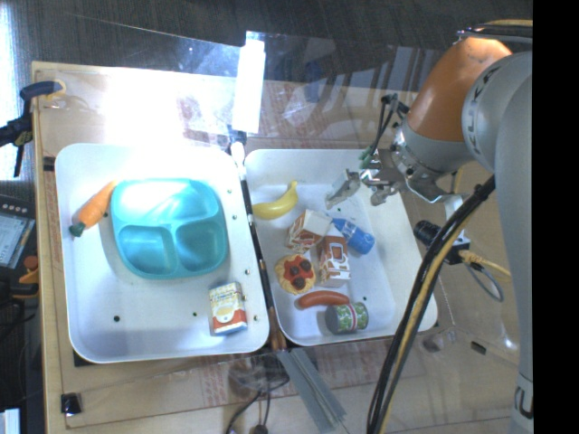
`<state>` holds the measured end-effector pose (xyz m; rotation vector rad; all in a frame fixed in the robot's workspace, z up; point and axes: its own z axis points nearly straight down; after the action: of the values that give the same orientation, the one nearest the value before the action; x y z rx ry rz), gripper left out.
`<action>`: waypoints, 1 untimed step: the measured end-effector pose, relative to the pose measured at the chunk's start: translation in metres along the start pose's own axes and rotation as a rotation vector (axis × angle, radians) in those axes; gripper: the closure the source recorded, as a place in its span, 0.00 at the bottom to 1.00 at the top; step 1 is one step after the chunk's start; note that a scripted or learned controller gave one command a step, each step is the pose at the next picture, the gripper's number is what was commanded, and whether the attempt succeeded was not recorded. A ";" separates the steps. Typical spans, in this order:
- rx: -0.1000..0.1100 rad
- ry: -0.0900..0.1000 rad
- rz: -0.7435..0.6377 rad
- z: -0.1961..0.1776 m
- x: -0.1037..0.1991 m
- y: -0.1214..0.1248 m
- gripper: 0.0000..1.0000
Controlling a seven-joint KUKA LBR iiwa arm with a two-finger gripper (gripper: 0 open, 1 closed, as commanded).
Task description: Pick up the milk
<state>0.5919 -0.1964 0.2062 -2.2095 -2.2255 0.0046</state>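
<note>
The gripper (362,186) hangs open and empty above the milk (333,259).

Arm (452,107) over right bin (398,319); milk (333,258) inside.

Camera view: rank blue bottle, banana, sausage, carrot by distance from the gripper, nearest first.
From the gripper, above the right bin's upper part:
1. Blue bottle, right bin, just below the gripper.
2. Banana, right bin's upper left.
3. Sausage, right bin's lower part, beside the can.
4. Carrot, left bin's far left edge.
</note>
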 end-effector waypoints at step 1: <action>-0.025 -0.009 -0.117 0.095 0.038 -0.019 0.00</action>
<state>0.5725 -0.1580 0.1110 -2.0913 -2.3686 -0.0137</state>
